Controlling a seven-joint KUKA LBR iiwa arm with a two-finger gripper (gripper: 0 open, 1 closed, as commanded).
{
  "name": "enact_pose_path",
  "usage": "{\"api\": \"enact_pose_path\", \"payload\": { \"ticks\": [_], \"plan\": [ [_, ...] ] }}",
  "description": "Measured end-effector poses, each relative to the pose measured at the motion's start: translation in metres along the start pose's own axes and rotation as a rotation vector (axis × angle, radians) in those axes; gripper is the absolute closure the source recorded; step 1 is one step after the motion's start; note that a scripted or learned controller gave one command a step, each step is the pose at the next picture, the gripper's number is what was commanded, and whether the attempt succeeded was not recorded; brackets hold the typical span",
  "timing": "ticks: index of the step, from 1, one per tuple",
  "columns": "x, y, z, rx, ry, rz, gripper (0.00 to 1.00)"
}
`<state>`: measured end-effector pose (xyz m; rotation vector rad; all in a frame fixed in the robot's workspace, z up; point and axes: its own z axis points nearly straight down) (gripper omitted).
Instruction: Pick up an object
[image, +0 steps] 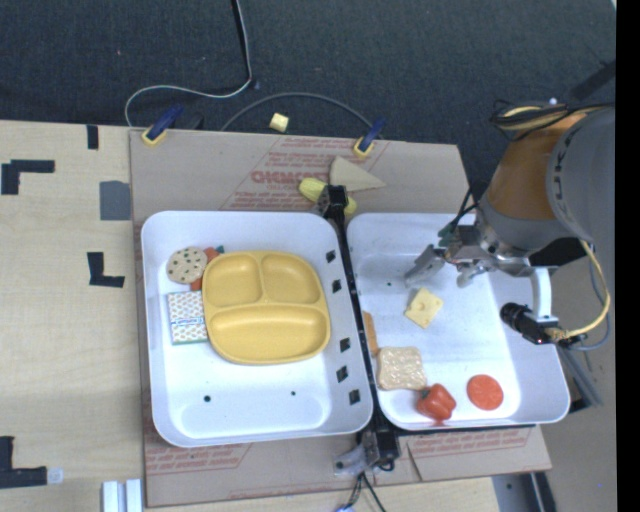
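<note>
I see my tool (449, 264) over the right bin (525, 400), near its far edge. Its fingers are spread open and nothing is between them. The cheese (424, 307) lies just below the tool, a little to its left, not touching it. Further from the tool, at the near edge, are the toast (400, 368), the pepper (437, 402) and the tomato slice (485, 391). Far to the tool's left, the other bin (250, 410) holds a yellow tray (266, 305), a cookie (186, 264) and a cracker (187, 316).
</note>
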<state>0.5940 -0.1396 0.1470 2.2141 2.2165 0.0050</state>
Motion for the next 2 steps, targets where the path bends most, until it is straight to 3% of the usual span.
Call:
{"api": "enact_pose_path", "payload": {
  "ticks": [1,2],
  "plan": [
    [0.004,-0.008,0.064,0.006,0.001,0.0,0.0],
    [0.003,-0.007,0.05,0.003,0.0,0.0,1.0]
  ]
}}
